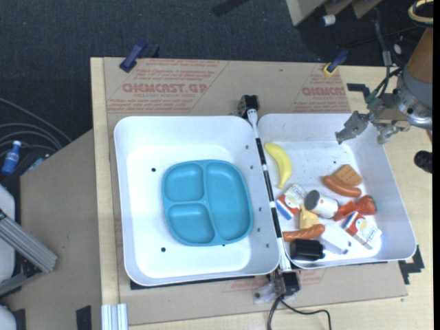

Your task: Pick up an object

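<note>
I'm up at the far right corner of the right-hand shallow white bin [395, 184], my gripper [364, 126] hanging above bare floor there with nothing between its fingers, and whether those fingers are spread or shut I can't tell from this angle. The pickings are all below me: a yellow plastic banana [279, 162] lying along the left wall, a tan bread-shaped toy [348, 174] touching a red-orange sausage [340, 186], a small black-and-white cylinder [317, 201], a black block [306, 249] in the near corner, and a jumble of red and white pieces packed between them. They look tipped in loose, piled against each other, so the banana, lying a little apart, is my easiest target, I'd judge. Over in the left-hand white bin [137, 184], a light blue three-compartment tray [206, 201] sits flat in the middle, probably left as a drop spot. The brown paper film covering the desk [199, 88] carries red print, and I can make out "CHEMCAST GP" repeated along the far edge.
</note>
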You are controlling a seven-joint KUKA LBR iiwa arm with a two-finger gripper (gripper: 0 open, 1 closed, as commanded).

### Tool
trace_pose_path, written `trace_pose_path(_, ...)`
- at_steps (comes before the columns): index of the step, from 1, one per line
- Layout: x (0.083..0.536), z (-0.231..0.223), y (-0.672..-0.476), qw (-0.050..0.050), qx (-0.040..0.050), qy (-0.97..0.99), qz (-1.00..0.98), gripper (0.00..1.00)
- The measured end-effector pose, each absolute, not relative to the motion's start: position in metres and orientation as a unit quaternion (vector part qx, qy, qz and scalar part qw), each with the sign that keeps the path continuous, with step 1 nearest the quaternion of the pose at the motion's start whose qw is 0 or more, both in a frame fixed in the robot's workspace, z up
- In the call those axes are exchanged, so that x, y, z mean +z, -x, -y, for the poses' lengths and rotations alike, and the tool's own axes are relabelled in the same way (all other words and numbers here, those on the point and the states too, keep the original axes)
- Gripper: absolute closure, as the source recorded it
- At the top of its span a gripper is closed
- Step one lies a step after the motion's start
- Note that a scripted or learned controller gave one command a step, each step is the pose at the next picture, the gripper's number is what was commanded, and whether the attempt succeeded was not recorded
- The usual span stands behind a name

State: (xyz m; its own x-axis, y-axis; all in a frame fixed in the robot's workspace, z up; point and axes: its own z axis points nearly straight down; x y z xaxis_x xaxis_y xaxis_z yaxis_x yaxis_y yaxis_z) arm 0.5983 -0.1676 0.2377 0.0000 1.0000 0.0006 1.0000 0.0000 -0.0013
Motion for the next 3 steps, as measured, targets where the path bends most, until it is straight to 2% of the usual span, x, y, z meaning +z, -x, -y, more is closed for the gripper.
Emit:
trace_pose_path(1,0.122,0.154,-0.621,0.002,0.0007,0.707,0.707,0.00)
trace_pose_path(2,0.084,0.108,-0.667,0.000,-0.0006,0.707,0.707,0.00)
trace_pose_path(3,0.085,0.095,-0.596,0.000,0.0006,0.708,0.707,0.00)
